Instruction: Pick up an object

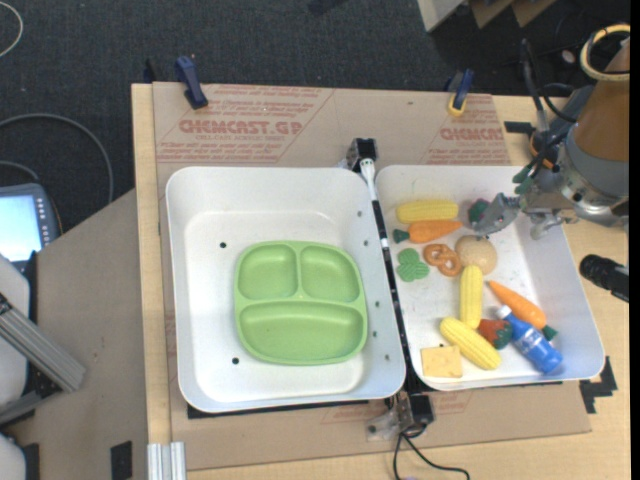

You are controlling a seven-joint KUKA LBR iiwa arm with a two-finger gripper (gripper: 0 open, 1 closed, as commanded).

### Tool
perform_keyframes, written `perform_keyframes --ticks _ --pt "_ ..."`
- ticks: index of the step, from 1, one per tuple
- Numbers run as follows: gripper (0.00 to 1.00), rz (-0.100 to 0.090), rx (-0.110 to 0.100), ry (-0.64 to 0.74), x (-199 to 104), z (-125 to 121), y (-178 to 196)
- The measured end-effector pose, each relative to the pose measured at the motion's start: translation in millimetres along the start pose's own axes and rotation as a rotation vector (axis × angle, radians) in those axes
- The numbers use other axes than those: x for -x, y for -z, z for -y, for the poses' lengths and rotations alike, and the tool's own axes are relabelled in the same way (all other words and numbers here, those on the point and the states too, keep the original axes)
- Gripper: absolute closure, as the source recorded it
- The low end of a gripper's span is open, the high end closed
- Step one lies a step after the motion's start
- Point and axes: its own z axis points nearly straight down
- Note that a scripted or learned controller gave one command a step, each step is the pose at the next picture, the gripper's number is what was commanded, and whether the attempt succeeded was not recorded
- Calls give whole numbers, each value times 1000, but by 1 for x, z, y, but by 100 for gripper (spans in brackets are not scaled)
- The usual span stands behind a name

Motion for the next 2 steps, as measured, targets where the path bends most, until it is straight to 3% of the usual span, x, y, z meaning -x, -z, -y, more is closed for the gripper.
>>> perform_keyframes --ticks 1,2 --pt "0 -3 -1 -4 34 27 -144" --pt "100 0 6 0 33 24 -131"
